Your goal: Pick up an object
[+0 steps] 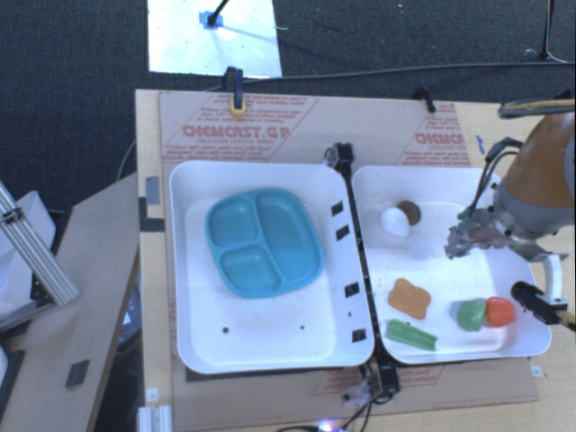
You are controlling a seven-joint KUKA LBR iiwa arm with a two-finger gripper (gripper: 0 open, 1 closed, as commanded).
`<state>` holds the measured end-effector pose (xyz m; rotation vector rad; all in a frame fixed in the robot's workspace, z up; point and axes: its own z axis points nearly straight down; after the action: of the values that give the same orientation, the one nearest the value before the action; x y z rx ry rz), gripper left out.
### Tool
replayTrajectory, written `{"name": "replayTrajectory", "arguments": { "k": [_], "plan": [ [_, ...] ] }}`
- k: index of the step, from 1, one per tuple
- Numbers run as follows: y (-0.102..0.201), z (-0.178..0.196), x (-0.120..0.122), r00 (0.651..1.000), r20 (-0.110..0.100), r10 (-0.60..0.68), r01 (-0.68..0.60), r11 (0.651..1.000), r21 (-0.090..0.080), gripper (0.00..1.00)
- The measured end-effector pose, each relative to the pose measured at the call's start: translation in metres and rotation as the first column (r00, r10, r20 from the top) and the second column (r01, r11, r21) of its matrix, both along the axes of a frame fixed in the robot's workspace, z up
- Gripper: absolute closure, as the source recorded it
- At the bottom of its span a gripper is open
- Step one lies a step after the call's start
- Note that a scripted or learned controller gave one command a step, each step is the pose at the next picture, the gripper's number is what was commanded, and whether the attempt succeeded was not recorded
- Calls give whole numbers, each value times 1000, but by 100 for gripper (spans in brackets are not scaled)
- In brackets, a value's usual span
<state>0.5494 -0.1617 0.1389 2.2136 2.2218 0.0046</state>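
Nothing has been lifted yet. The end effector (pixel 461 240) hangs low over the right-hand shallow white bin (pixel 432 187) on the desk; whether it is open or closed cannot be told. Every candidate lies on that bin's floor: a white egg-shaped object (pixel 394 221) touching a small brown ball (pixel 410 211) towards the far rim, a flat orange piece (pixel 409 299), a green stick-shaped piece (pixel 411 335), and a green lump (pixel 471 314) beside a red-orange lump (pixel 500 311) near the front rim. The grasp and lift are left.

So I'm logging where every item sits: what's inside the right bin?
The right bin holds a white egg, brown ball, orange piece, green stick, green lump and red-orange piece. The arm covers its far right part.
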Motion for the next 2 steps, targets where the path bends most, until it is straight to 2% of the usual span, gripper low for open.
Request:
{"name": "replayTrajectory", "arguments": {
  "k": [2],
  "plan": [
    [-8, 114, 17, 1000, 3, 1, -1, 1000, -1, 100]
  ]
}}
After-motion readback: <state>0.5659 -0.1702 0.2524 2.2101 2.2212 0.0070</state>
